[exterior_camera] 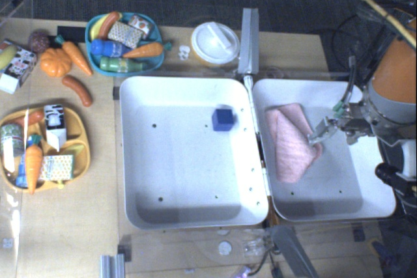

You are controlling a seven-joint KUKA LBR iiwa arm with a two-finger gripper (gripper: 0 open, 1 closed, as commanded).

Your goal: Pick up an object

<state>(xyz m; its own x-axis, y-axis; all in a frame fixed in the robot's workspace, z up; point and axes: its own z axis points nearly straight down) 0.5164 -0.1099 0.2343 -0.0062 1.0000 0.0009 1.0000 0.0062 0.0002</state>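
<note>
Camera view, looking down on the bench (104, 159), and the arm is in from three o'clock, orange band up by the right edge. The claw (317, 135) is low in the right bin (339, 202), its tip meeting the right edge of the pink cloth (290, 143). How wide it is set, I cannot tell: the tip is small and blurs into the fabric, and I see no cloth clearly pinched.

The pink cloth lies rumpled along the bin's nine o'clock side, running from about eleven o'clock down toward seven, flat on the floor with no corner lifted. So, by my reading, the approach is done and the claw is at the object, but the pick itself is not yet done. What is left: a firm closure on the fabric and a clean lift clear of the bin.

Over in the left bin (189, 205), a small blue cube (223, 119) sits alone toward two o'clock, well apart from the claw. It looks out of this attempt.

Around the bench: a blue bowl of toy food (125, 42) at eleven o'clock, a yellow tray of toy food (43, 146) at nine, a white lidded container (215, 42) at twelve, all outside the bins.

Soft cloth could slip or bunch, so I would call this a grasp not yet proven.
</note>
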